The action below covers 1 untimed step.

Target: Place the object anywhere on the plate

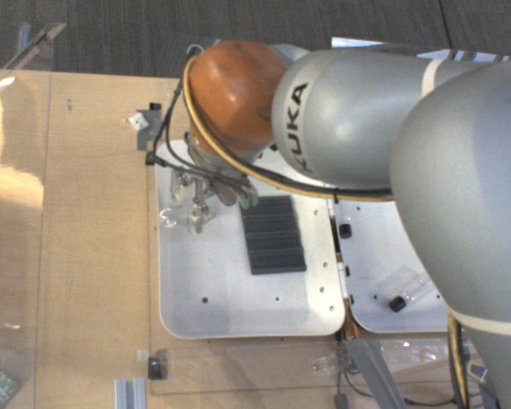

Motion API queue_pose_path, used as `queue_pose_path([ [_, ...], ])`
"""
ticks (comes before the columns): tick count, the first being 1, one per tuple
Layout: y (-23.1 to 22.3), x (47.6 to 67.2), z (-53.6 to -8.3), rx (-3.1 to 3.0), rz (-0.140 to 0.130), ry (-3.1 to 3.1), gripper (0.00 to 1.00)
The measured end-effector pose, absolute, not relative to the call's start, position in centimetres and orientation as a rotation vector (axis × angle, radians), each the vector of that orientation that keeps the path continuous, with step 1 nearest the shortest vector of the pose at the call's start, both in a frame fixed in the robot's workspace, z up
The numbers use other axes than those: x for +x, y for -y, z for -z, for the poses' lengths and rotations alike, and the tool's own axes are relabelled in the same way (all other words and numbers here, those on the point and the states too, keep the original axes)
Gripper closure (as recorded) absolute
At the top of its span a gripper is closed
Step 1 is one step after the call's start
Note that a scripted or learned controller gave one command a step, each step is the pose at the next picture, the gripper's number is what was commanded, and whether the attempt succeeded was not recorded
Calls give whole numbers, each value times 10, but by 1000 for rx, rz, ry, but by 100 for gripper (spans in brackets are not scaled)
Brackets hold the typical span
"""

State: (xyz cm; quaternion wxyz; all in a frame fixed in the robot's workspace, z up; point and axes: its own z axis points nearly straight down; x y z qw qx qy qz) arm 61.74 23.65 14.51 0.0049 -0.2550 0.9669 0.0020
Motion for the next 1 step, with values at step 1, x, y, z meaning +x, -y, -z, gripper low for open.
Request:
queue_pose_path([
  [1, -236, 637, -295, -151, -8, -3126, 100],
])
